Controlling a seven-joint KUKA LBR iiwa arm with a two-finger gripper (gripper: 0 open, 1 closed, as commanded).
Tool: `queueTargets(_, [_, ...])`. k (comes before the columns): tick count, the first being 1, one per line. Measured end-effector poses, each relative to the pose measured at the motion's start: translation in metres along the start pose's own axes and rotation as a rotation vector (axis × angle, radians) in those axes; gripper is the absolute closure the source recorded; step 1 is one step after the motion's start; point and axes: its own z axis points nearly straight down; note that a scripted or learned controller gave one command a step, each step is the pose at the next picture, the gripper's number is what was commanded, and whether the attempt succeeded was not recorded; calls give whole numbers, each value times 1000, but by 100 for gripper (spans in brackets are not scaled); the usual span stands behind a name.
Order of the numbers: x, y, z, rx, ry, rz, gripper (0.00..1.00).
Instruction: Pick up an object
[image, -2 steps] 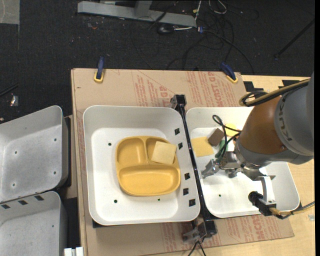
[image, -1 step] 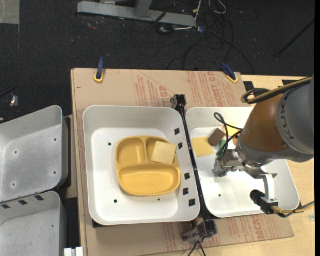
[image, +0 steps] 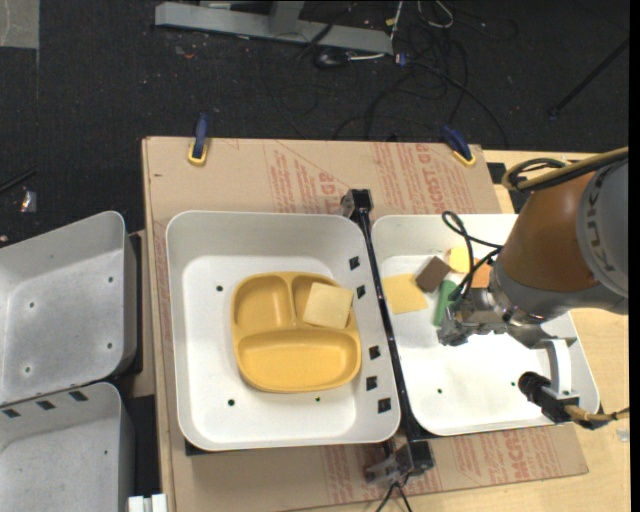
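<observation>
Two white bins sit side by side on the counter (image: 260, 165), which is covered by a cardboard sheet. Left bin (image: 195, 300): a yellow divided plate (image: 290, 355) with a pale cream block (image: 327, 305) resting in its upper right compartment. Right bin (image: 480, 400): a small cluster near the upper left, made up of a flat yellow square (image: 403, 294), a brown block (image: 432, 272), a green piece (image: 443, 305) and a yellow round piece (image: 458, 259) partly behind cables.

The arm (image: 560, 240) reaches in from the right, and its claw (image: 462, 325) is low in the right bin, just beside the green piece and close to the cluster. The view does not settle whether the claw is spread or closed; the wrist body and cables cover it. Nothing can be seen clamped in it.

Progress, as judged: the approach to the cluster looks made, but the pick is not confirmed. No object is lifted clear of the bin floor. Left to do: close on one piece, most likely the green piece or the brown block, and raise it.

Writing: red print on the cardboard, upside down and partly covered, so it cannot be read with confidence. Large pale letters on the arm's grey casing at the right edge, cropped; they look like part of "KUKA".
</observation>
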Motion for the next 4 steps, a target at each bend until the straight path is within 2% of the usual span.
queueTargets(2, [-7,-3,-102,-4,-1,-3,100])
queueTargets(3, [46,-3,-104,2,1,-8,100])
queueTargets(4, [101,12,-104,2,2,-9,100])
